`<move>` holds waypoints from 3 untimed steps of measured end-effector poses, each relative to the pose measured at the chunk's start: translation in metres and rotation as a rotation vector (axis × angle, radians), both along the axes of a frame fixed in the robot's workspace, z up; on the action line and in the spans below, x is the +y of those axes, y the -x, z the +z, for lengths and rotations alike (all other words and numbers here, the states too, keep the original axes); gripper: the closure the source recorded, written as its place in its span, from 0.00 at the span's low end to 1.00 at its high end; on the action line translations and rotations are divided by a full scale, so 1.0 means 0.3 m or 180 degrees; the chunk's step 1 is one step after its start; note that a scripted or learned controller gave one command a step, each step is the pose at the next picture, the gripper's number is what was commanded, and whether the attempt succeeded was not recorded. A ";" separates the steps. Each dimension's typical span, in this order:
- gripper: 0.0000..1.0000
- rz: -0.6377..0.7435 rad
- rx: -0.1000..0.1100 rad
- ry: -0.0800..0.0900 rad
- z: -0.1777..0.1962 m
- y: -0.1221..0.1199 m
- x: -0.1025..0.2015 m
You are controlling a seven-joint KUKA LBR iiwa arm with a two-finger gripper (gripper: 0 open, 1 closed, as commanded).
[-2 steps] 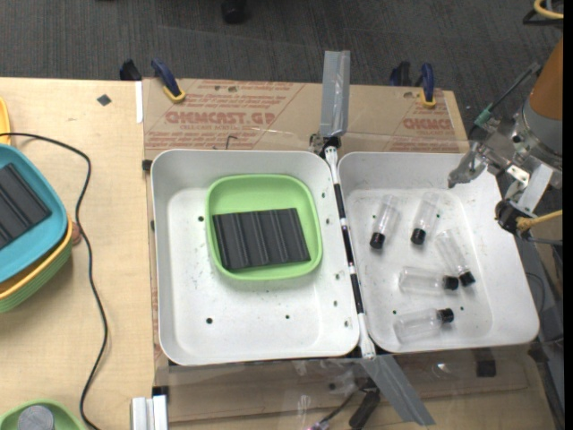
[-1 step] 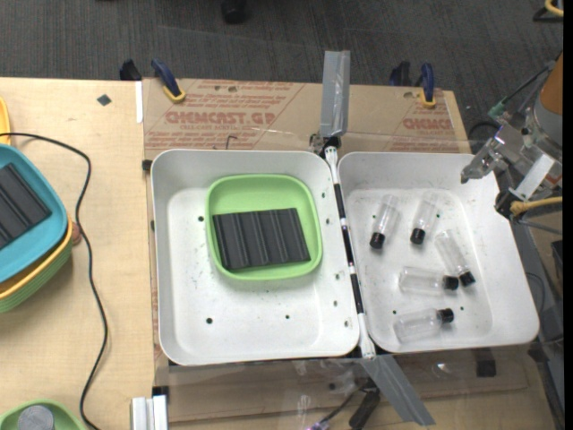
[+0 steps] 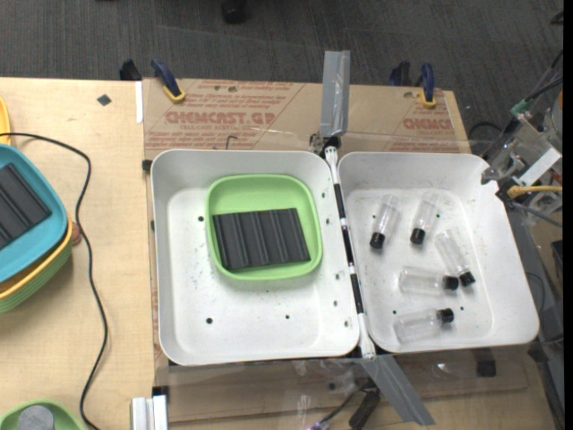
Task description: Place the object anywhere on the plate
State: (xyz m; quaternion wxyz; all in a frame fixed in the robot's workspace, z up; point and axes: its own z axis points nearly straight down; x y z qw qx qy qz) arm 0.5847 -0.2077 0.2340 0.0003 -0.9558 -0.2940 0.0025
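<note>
Nearest the lens: a clear vial [image 3: 421, 323] with a black cap, lying flat near the front wall of the right bin [image 3: 501, 316]. Beyond it, four more of the same kind: one [image 3: 428, 281] just behind, another [image 3: 454, 256] angled with its cap almost touching that one's cap, and two [image 3: 383, 218] [image 3: 423, 219] side by side towards the back, caps pointing forward. All lying down, none yet moved across.

In the left bin [image 3: 260, 325], well apart from the vials: the green plate [image 3: 264, 184], carrying a dark ridged insert [image 3: 260, 238] across its middle.

At the right edge, cropped grey-and-white hardware [image 3: 528, 155] with a yellow cable; too cut off to identify. Open or closed: cannot tell.

Judged stage: nothing picked, the whole carry ahead.

Likely trouble:
- Slipping or squirting out of a pinch, given smooth round transparent bodies.
- Rolling away when nudged, since nothing blocks them on the flat bin floor.
- Catching two at once where the caps nearly meet.
- Clipping the raised walls between the bins if carried low.
- Rolling off after release if dropped on the sloped rim; better along the insert's grooves.
</note>
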 end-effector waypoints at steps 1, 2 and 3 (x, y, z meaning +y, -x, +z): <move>0.00 -0.1230 0.0000 0.0005 0.083 -0.012 -0.048; 0.00 -0.1221 0.0004 0.0002 0.060 0.011 -0.047; 0.00 -0.1248 0.0005 0.0002 0.059 0.026 -0.046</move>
